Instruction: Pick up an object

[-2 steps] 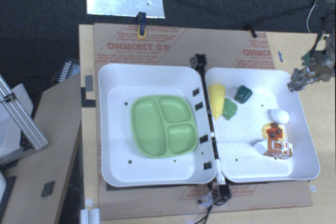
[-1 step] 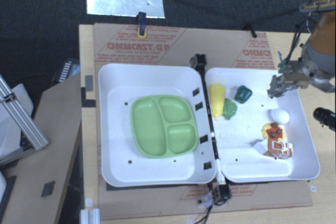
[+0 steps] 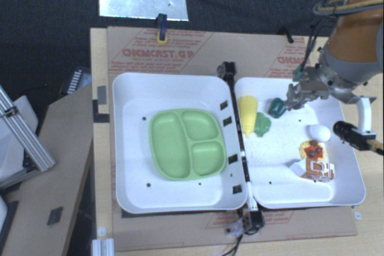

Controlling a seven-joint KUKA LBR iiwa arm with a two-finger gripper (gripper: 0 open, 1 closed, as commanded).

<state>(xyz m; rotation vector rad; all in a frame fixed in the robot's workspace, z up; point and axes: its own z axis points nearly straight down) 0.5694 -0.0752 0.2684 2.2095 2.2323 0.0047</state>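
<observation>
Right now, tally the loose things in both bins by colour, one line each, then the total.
Green: 2, the divided plate in the left bin and a small light green piece in the right bin
Teal: 1, the small dark piece by the gripper
Yellow: 1, the bottle
White: 1, the egg-shaped thing
Orange and white: 1, the packet
Total: 6

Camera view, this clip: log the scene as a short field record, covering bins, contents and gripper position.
left bin: holds a green divided plate
right bin: yellow object, light green piece, dark green object, white egg-like object, orange-and-white packet
gripper: over the right bin's rear, beside the dark green object
grasp: cannot tell
</observation>
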